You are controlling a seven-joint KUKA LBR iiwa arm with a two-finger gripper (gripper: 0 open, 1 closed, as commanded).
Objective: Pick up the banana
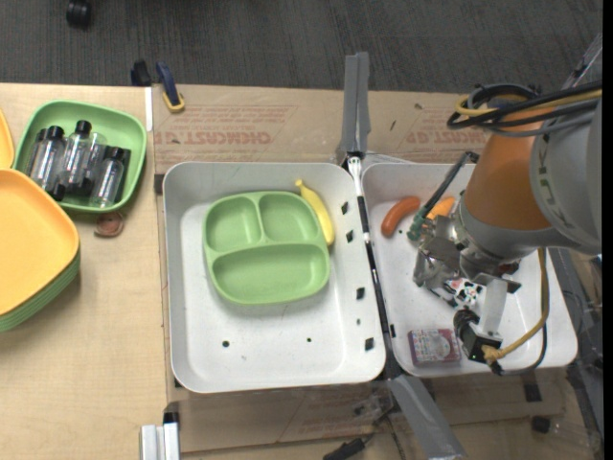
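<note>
The banana [319, 211] lies well left of the end effector [442, 274].

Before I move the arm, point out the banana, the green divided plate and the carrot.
banana [320, 213]: camera view, middle of its curved body.
green divided plate [270, 281]: camera view, floor of its largest compartment.
carrot [398, 214]: camera view, middle of its length.

The bench [259, 127] bears two white bins [192, 353] and stacked orange plates [29, 247].

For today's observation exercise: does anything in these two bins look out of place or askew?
The banana leans on the right rim of the green divided plate in the left bin, not in a compartment. The gripper is over the right bin, away from it.
</note>
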